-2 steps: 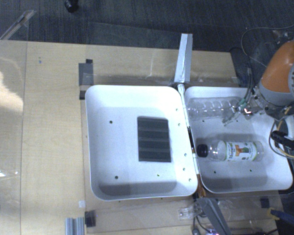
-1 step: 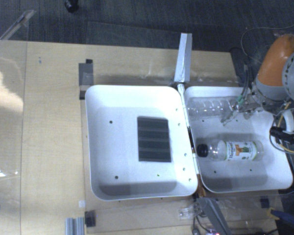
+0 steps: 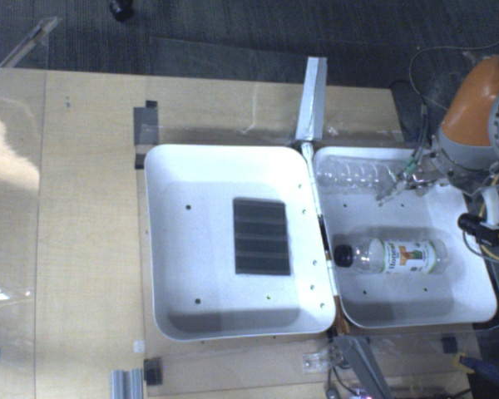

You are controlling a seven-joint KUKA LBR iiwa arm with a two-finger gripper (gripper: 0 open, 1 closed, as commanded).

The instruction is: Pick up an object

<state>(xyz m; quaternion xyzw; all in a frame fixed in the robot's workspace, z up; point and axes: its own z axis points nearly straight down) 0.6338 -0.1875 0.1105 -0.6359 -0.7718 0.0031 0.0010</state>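
At the right edge of the scene, the arm [image 3: 476, 110] is cut off by the frame, so that little more than its orange band and part of the grey wrist can be seen. The gripper [image 3: 409, 177] reaches out to the left from it over the far part of the right bin [image 3: 474, 302], but it is small and tangled with wires, and I cannot tell whether it is open or closed, nor whether it touches anything. Just to its left, against the bin's far wall, lies a clear plastic bottle [image 3: 358, 175], so transparent that its outline is hard to follow. Nearer, in the middle of the same bin, a second clear bottle [image 3: 391, 256] lies on its side with its black cap pointing left, apart from the gripper. Its label is white with orange and green marks; the writing is too small to read. To the left, the left bin [image 3: 183, 248] holds a dark ribbed rectangular object [image 3: 261, 236] lying flat near its centre. Both bins rest on a pale wooden bench [image 3: 75, 248].
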